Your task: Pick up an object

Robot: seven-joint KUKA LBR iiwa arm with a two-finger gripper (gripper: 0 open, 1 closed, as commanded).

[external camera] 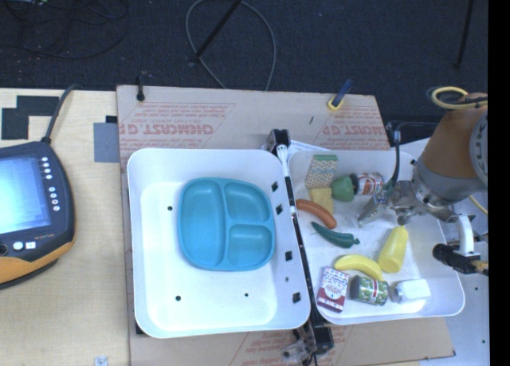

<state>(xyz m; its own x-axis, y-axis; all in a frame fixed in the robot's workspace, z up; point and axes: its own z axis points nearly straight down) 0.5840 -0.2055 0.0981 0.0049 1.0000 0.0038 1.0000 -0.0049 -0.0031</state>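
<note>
My gripper [376, 213] hangs low over the middle of the right bin [446, 302], open with nothing between its fingers. It sits just right of an orange sausage [316, 213] and above a green chili pepper [336, 236]. A yellow bottle [392, 249] lies just below it. A green ball [343, 187] and a small labelled can [368, 184] lie just beyond it. A patterned box [322, 171] and a yellow block [320, 197] are at the bin's far left. Near the front lie a banana [358, 264], a red and white carton [333, 289], a tin [367, 290] and a white object [410, 289].
The left bin [151, 293] holds a blue divided plate [225, 223]. A black divider [288, 221] runs between the bins. The arm's grey and orange wrist [450, 157] leans in over the right bin's far right corner. A tablet-like pendant [28, 205] lies left of the bins.
</note>
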